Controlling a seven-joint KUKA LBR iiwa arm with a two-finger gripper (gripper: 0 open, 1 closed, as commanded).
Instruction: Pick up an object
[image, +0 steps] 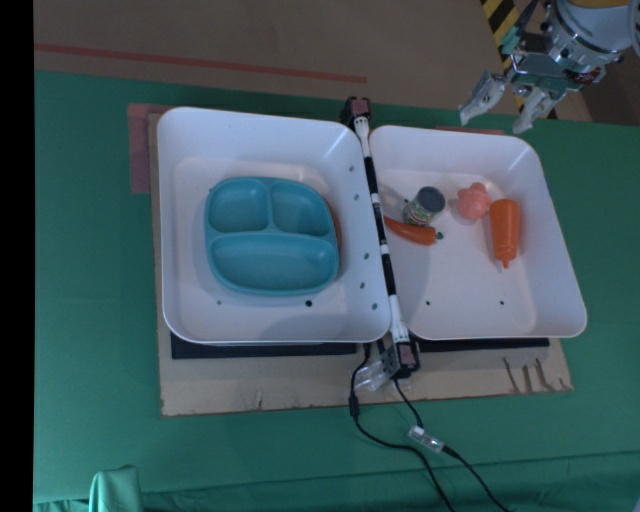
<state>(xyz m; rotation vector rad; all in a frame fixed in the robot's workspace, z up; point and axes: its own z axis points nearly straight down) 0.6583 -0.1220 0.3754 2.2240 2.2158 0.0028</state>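
objects: orange carrot (505, 230), pink toy (474, 201), small can (425, 206), red chili (412, 233) in right bin (545, 300) | teal divided plate (271, 236) in left bin (190, 300) | end effector (506, 108) spread, holding nothing, above right bin's far edge | desk (90, 300) green-covered, cardboard (260, 395) beneath bins

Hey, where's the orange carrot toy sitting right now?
The orange carrot toy lies in the right bin, toward its right side, just right of the pink toy.

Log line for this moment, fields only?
gripper: open, above right bin's far rim, holding nothing | right bin: carrot, pink toy, can, chili | left bin: teal plate
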